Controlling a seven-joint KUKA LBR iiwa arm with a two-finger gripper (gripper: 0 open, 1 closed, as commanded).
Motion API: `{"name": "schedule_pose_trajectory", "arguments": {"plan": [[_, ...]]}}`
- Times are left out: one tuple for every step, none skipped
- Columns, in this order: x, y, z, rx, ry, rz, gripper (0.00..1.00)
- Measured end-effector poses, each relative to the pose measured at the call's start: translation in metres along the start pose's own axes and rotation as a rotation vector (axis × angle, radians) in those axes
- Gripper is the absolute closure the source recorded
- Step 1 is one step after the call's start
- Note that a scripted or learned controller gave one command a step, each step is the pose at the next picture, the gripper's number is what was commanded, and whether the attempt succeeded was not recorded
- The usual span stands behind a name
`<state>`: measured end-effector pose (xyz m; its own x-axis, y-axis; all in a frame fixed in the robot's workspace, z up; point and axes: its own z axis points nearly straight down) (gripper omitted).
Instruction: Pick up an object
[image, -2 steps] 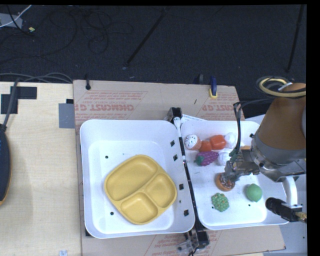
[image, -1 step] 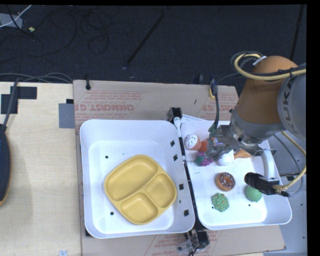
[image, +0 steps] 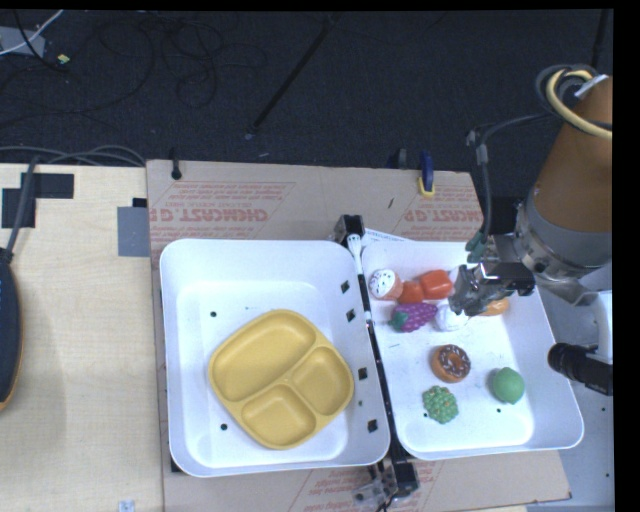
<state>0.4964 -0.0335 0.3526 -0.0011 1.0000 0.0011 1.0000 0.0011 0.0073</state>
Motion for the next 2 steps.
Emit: {"name": "schedule_pose_trajectory", "arguments": {"plan": [[0.054, -0.024, 0.168, 0.028, 0.001, 0.0, 1.0], [0.076, -0.02, 0.065, 0.002, 0.001, -0.001, 1.0]]}}
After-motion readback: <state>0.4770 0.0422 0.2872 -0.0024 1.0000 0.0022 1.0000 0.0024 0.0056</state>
